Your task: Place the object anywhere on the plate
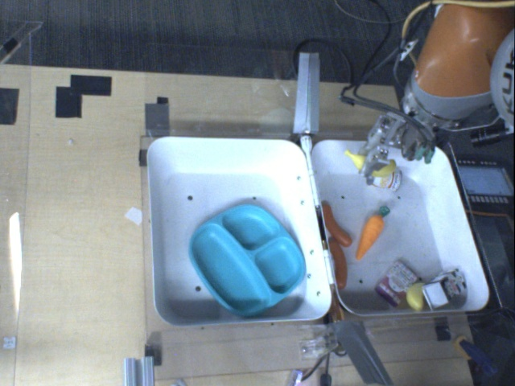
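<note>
Pale wood bench top (72, 240) is filling the frame from 7 to 10 o'clock, light glaring in a streak at the 9 o'clock edge. Black tape marks (80, 93) are sitting toward 10 o'clock. Dark ribbed floor (177, 14) is running across 12 o'clock, black cables (374, 22) looping over it near 1 o'clock.

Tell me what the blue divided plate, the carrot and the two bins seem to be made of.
Blue plate: likely moulded plastic, one even colour, rounded compartments, soft sheen.
Carrot: probably a plastic toy, uniform orange with a small green top, smooth.
Left bin and right bin: white, smooth, matte, with rounded corners; plastic or coated metal, the view leaves that open.
</note>
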Controlling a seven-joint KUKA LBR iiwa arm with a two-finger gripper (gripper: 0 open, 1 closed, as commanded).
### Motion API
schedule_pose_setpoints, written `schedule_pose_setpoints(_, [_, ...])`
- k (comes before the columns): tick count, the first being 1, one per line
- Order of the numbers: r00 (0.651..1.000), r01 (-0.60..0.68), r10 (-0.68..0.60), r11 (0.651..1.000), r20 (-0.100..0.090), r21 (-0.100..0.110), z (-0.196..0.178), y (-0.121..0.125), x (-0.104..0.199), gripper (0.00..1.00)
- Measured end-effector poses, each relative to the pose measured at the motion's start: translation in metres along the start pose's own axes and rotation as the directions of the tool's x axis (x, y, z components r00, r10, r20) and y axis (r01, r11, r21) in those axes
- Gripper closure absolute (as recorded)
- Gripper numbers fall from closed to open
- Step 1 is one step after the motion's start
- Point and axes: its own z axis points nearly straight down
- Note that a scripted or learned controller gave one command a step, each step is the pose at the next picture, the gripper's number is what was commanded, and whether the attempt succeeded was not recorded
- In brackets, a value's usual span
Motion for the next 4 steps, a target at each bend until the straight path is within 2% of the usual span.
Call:
schedule_pose_setpoints(1, [0.989, 0.15, -0.15, 0.989, -0.003, 0.0, 0.014, 0.053, 0.028, 1.0])
schedule_pose_setpoints(2, [0.989, 0.15, -0.15, 0.989, 0.004, -0.003, 0.003, 0.054, 0.026, 1.0])
schedule_pose_setpoints(3, [0.887, 0.462, -0.462, 0.887, -0.001, -0.002, 0.023, 0.118, 0.063, 1.0])
schedule_pose_setpoints(4, [0.677, 0.736, -0.736, 0.677, 0.0, -0.003, 0.021, 0.151, 0.12, 1.0])
